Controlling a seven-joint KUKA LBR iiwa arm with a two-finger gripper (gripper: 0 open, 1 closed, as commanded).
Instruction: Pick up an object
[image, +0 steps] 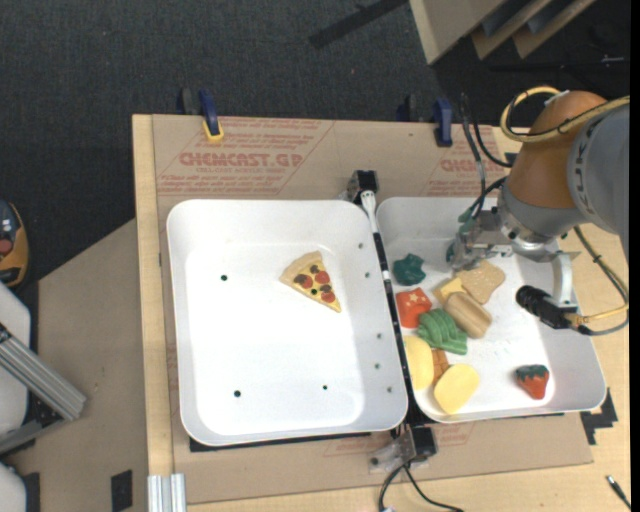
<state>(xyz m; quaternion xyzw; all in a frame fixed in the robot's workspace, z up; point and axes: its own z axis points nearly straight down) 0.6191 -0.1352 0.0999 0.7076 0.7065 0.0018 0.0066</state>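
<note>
Dark grey carpet floor (150, 60) w/ pale wood furniture (490, 25) at top right. Brown board tabletop (300, 155), blue clamps (210, 112) on far edge. Aluminium rail (35, 375) at left.

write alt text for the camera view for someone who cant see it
A grey-and-orange robot arm reaches from the right, its gripper low over a cluster of toy food in the right bin. The left bin holds a pizza slice.

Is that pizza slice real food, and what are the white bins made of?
The pizza slice looks like a moulded plastic toy: flat, even colours, tidy edges. The left bin and right bin look like smooth, slightly glossy white plastic, though coated metal is possible.
</note>
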